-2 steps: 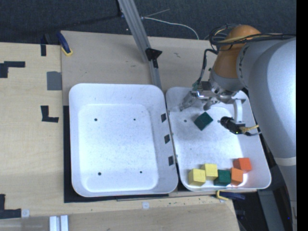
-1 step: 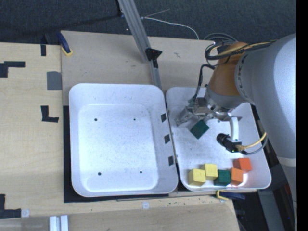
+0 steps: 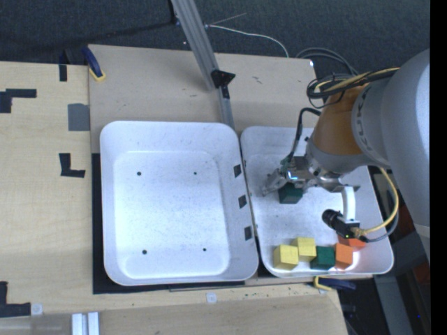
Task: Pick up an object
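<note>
Two shallow white bins are seen side by side on the bench. The left bin (image 3: 115,187) is the larger one in the view, and only small dark marks are seen on its floor. The right bin (image 3: 260,145) holds all the blocks.

Along the near wall of the right bin a short row of blocks is found: a yellow block (image 3: 285,256), a second yellow block (image 3: 306,247) just beside it, then a green block (image 3: 323,257), and an orange block (image 3: 344,255) at the right end. These blocks are touching or nearly touching each other.

A dark green block (image 3: 290,194) is seen apart from that row, near the middle of the right bin. The gripper (image 3: 289,181) is placed directly over it, reaching in from the right under the grey arm with the orange band. The dark green block is seen just at the fingertips, but whether the jaws are open, closed or gripping it cannot be told, because the wrist hides them. It also cannot be told whether the block is lifted or resting on the bin floor.
</note>
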